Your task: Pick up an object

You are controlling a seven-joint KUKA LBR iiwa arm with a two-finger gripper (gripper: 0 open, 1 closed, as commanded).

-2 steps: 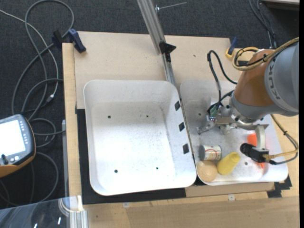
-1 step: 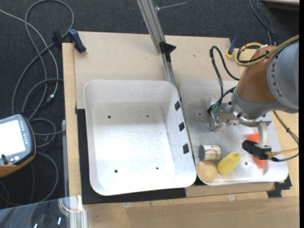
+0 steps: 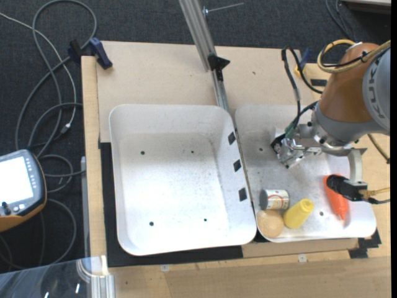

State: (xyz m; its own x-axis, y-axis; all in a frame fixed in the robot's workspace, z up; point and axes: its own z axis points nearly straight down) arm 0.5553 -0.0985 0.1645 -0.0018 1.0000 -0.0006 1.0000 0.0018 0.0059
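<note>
Gripper (image 3: 287, 152) over right bin (image 3: 260, 126), open/closed can't tell; can (image 3: 274, 198), yellow bottle (image 3: 298, 213) nearby.

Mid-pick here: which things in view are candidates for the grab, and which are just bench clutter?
For the job:
- gripper, over the right bin
- small can
- yellow bottle
- tan round thing
- orange tool

Lying about:
- left bin
- blue clamp
- handheld screen
- floor cables
</note>
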